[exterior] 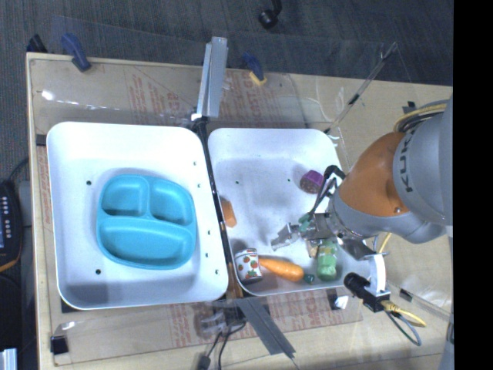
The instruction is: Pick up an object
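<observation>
Blue tray [146, 220] is sitting in the left bin [62, 206]. Right bin [262, 149] is holding a small cup [246, 264], a carrot [281, 268], a purple piece [312, 180] — end effector [286, 237] is hovering above the carrot, fingers spread, gripping nothing.

An orange carrot [280, 268] lies on its side along the near wall of the right bin [254, 149]. Just left of it sits a small patterned cup [246, 263]. A green block [328, 262] lies right of the carrot. A purple piece [312, 180] rests farther back. An orange piece [229, 213] lies against the left wall.
</observation>
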### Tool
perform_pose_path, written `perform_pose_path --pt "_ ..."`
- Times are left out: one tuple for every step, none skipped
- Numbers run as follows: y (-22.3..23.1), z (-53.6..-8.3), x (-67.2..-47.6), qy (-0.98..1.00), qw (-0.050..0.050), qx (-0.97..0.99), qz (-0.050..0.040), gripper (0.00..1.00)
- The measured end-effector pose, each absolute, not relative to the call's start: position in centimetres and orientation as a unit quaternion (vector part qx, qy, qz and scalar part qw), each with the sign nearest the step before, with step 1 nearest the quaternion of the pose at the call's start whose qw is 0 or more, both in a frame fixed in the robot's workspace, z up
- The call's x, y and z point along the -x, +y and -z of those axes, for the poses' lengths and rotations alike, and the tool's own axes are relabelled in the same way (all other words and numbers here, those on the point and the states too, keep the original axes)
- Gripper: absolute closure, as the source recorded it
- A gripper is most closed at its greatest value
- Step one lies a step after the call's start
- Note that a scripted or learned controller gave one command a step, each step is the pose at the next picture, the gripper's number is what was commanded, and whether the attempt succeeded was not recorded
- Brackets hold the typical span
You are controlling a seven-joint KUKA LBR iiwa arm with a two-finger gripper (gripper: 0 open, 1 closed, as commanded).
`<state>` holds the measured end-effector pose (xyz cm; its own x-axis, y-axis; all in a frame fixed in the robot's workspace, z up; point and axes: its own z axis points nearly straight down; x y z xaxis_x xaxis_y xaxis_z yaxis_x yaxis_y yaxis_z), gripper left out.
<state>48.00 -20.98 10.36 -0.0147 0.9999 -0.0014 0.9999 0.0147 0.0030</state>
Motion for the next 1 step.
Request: perform_pose_path --pt "-21.10 -15.15 -48.70 0.709 0.000 -0.705 -0.0003 0.00"
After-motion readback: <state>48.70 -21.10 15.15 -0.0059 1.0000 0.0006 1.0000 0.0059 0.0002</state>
